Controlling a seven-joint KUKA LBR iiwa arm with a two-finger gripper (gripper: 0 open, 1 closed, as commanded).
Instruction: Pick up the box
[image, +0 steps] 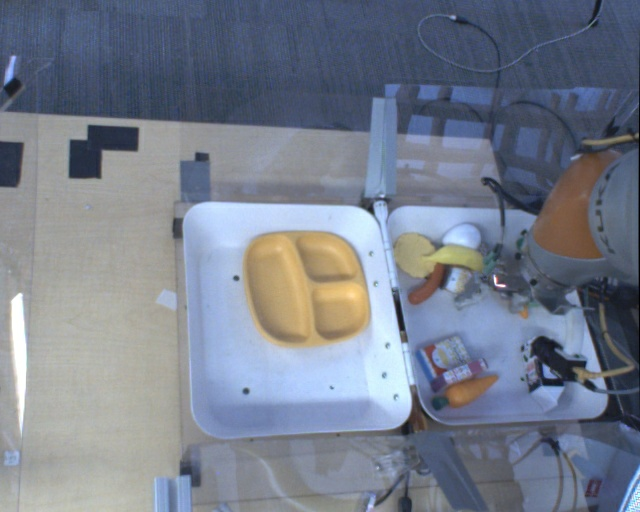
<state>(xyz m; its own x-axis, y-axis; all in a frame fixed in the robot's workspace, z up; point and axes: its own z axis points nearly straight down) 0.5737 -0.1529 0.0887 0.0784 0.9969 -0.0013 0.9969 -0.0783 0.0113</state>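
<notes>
white plastic bins sit side by side on the wooden bench (100, 330), and from above you can take in both at once. the left bin (215, 390) carries a yellow divided plate (305, 287) and nothing else that i can make out. the right bin (500, 400) is the busy one: at its far end a yellow banana (452, 257) lies against a white egg-shaped thing (462, 236), with a small red sausage (425, 288) just beside them.

the box (447, 356), small and red with a light printed face, lies flat toward the near side of the right bin, touching or nearly touching an orange carrot (470, 390) just nearer still. nothing is on it and nothing grips it.

the arm, grey with its orange band (565, 215), leans in from the right, and the claw (505, 281) hangs low at the far part of the right bin, close by the banana and well apart from the box. its working end is a dark, small tangle from here, so i cannot tell how it is set, and i see nothing in its grip.

as i judge it, the pick is not begun in earnest: the claw would have to travel toward the near side, settle over the box, close and lift. the carrot crowding the box could get in the way.
</notes>
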